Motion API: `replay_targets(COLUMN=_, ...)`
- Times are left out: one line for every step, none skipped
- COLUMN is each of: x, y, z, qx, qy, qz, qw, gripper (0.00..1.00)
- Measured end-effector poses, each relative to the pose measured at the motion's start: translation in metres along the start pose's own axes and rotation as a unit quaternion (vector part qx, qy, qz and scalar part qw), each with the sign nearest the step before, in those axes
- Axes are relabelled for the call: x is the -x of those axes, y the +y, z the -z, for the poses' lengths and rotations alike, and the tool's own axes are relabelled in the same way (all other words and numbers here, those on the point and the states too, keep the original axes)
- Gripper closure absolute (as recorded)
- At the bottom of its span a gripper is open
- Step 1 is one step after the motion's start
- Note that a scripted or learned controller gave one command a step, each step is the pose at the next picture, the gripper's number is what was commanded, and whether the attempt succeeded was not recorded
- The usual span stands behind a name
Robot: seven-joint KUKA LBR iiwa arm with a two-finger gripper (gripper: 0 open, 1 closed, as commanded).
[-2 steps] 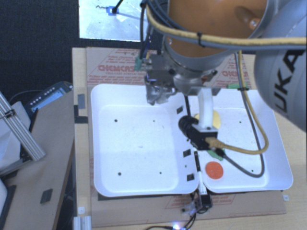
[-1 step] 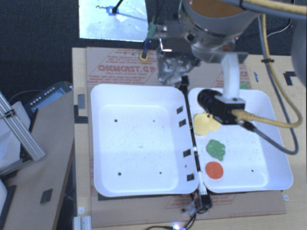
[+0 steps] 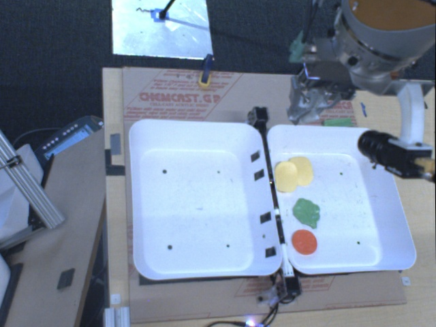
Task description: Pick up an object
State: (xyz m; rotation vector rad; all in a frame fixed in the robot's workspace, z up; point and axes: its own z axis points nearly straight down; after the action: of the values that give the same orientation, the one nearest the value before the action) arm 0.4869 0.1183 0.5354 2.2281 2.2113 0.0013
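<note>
1. The bench (image 3: 170,90) fills the middle of the frame, a cardboard sheet under two white bins; a shiny metal plate (image 3: 160,19) lies at the upper left.
2. The arm (image 3: 385,19) enters from the upper right, its grey body and orange band hanging above the far edge of the right bin.
3. The left bin (image 3: 197,196) sits at centre-left with a bare white floor.
4. The right bin (image 3: 354,203) sits at centre-right and holds all three candidate objects along its left side, close to the divider between the bins.
5. The gripper (image 3: 310,104) hangs above the upper left corner of the right bin, well apart from the objects; whether it is spread or pressed together I cannot tell, and nothing shows in its grasp.
6. The yellow object (image 3: 293,174) lies highest of the three, the green object (image 3: 306,212) just below it, the red disc (image 3: 304,242) lowest, near the bin's lower left corner.
7. Judged step: the approach, before any descent or grasp.
8. The next move calls for travel toward the lower frame over one object, then a straight descent; the yellow one looks nearest, and the divider beside it leaves little room on its left.
</note>
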Motion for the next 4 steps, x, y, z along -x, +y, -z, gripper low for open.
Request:
replay_targets(x=0.093, y=0.0, z=0.0, qx=0.0, qy=0.0, qz=-0.001, qw=1.0, gripper=1.0)
replay_targets(x=0.012, y=-0.002, z=-0.142, qx=-0.007, qy=0.0, qz=0.009, qw=0.9999, gripper=1.0)
replay_targets(x=0.101, y=0.001, z=-0.099, qx=0.002, qy=0.0, qz=0.0, qw=1.0, gripper=1.0)
replay_targets(x=0.061, y=0.0, z=-0.065, qx=0.002, qy=0.001, qz=0.007, qw=1.0, gripper=1.0)
